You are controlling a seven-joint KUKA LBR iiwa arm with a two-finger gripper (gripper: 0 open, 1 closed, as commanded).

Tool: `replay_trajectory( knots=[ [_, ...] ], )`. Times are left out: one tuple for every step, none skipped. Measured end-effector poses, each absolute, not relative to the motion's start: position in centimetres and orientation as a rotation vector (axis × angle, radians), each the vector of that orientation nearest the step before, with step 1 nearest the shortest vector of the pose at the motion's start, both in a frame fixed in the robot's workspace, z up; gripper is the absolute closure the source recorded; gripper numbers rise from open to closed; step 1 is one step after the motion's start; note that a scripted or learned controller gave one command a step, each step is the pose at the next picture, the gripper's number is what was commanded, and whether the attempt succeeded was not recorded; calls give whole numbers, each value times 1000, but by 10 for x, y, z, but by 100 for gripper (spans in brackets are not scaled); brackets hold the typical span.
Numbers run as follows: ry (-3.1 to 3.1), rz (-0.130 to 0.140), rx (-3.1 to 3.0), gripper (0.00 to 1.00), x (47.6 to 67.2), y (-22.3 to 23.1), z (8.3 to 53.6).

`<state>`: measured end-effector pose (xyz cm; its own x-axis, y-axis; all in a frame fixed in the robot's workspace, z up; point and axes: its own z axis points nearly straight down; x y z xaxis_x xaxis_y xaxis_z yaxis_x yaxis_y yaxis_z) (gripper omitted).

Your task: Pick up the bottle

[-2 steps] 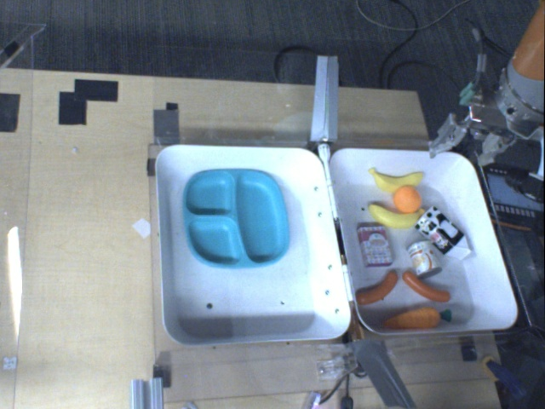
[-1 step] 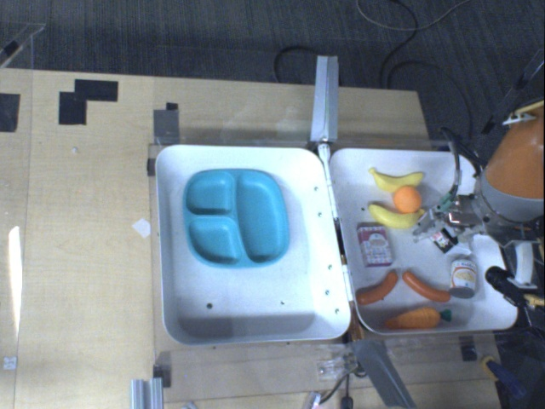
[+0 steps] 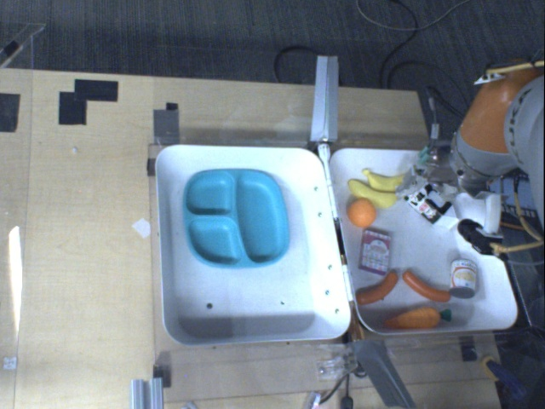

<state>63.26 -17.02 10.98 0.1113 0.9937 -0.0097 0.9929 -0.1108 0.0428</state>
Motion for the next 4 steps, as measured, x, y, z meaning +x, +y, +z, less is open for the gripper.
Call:
replay_trajectory(
  knots=[
    [2030, 8, 2387, 0, 671, -200, 106],
    [2029, 5, 2392, 0, 670, -195, 141],
    [2029, 4, 2392, 0, 670, -195, 141],
    [2029, 4, 2392, 0, 670, -195, 141]
  ],
)
